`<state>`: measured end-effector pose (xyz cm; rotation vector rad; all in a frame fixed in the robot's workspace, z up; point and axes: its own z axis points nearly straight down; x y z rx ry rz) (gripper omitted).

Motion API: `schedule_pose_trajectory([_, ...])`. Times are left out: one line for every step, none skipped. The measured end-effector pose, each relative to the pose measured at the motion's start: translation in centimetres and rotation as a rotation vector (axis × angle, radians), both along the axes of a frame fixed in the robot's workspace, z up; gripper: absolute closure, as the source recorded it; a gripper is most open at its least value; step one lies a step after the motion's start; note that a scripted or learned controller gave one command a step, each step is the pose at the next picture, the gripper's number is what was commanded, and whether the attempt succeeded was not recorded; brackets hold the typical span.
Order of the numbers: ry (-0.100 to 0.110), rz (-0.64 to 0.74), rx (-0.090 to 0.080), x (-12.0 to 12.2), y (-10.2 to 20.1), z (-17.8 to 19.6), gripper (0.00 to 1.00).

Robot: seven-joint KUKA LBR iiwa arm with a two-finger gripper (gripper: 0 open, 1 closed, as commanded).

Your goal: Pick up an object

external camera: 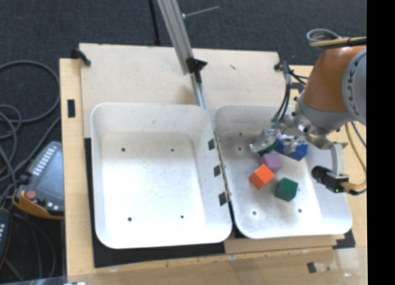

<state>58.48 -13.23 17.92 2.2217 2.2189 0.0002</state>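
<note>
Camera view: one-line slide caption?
Gripper low in the right bin beside purple, blue, orange and green blocks.

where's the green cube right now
In the camera view the green cube lies in the right bin, toward its near side, just right of the orange cube and apart from the gripper.

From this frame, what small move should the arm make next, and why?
Probably lower slightly onto the purple cube: the gripper hangs in the right white bin just above it, with a blue block, an orange cube and a green cube close by.
</note>
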Motion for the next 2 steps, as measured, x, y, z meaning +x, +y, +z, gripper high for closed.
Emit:
schedule_pose_trajectory([-0.021,0.0,-0.005,-1.2,1.8,-5.3,0.0])
schedule_pose_trajectory([-0.03,0.006,-0.009,-2.5,1.4,-5.9,0.0])
